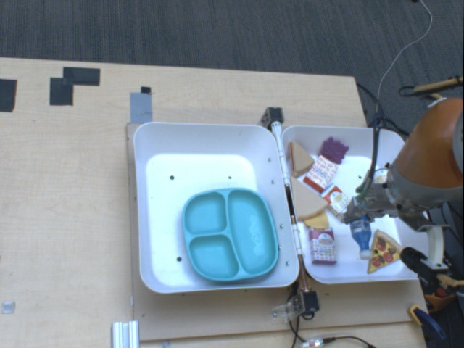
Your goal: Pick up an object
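Observation:
The right bin [391,270] holds several small toys. Among them are a purple grape bunch [333,149], a tan wedge [298,156], a red and white carton [321,172], a red box [323,246], a blue bottle [361,237] and a pizza slice [383,251]. My gripper [357,209] reaches in from the right and hangs low over the middle of this bin, just above the blue bottle and right of a small red and white packet [333,195]. Nothing shows as held.
The left bin [163,158] carries a blue divided plate [230,233] in its near half. A metal clamp [273,116] sits at the far end of the rim between the bins. The arm's orange band [435,147] covers the right bin's right edge.

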Robot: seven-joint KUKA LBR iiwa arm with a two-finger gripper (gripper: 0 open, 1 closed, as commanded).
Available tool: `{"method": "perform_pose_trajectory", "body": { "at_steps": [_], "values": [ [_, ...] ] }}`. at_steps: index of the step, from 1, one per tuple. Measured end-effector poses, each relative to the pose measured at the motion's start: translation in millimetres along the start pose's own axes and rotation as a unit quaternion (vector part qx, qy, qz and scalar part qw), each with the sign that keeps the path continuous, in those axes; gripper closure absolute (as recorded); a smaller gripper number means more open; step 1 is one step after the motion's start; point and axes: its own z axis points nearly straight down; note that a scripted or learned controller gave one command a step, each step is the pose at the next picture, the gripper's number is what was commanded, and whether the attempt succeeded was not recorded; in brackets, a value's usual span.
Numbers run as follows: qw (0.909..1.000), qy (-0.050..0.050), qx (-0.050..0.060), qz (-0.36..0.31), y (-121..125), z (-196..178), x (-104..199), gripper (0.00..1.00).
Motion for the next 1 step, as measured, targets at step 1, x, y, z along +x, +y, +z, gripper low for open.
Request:
{"method": "perform_pose_trajectory", "body": {
  "at_steps": [1],
  "values": [
    [1.0000, 0.000, 0.001, 0.000, 25.9, -23.3, 71.7, 1.00]
  ]
}}
